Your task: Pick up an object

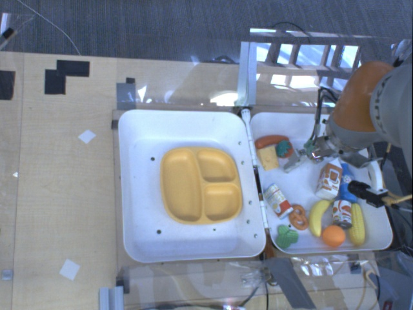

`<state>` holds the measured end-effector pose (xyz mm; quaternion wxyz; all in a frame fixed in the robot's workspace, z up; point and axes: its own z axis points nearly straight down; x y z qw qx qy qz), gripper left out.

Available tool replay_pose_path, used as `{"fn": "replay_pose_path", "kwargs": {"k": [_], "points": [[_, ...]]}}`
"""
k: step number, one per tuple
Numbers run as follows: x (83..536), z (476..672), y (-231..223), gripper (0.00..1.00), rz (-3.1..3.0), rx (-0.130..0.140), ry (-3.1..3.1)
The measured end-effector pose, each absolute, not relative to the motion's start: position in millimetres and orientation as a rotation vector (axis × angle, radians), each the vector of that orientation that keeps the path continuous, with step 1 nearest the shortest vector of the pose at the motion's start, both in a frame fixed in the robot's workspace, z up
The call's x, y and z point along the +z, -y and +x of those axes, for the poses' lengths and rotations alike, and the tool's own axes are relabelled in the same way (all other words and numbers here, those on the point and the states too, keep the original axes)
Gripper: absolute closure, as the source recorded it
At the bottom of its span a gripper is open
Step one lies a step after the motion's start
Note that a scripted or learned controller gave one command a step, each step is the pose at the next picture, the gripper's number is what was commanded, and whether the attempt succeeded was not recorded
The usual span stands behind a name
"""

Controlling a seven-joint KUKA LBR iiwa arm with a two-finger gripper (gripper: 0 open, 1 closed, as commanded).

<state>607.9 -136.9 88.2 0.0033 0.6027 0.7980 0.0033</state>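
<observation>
Tool (298, 161) beside cheese wedge (268, 158), teal toy (283, 149).

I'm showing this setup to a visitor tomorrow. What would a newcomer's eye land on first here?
Most likely the yellow divided tray, alone in the middle of the left bin. Next, the colourful clutter in the right bin: a banana, an orange, a corn cob and a pretzel near its front. Then the arm's orange band, above the claw lowered into that bin's rear.
</observation>
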Motion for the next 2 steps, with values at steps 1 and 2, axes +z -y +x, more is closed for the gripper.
{"fn": "replay_pose_path", "kwargs": {"k": [1,2], "points": [[103.1,611.5,139.3,1.00,1.879,0.016,-2.492],[102.5,611.1,139.2,0.00,1.879,0.015,-2.493]]}}
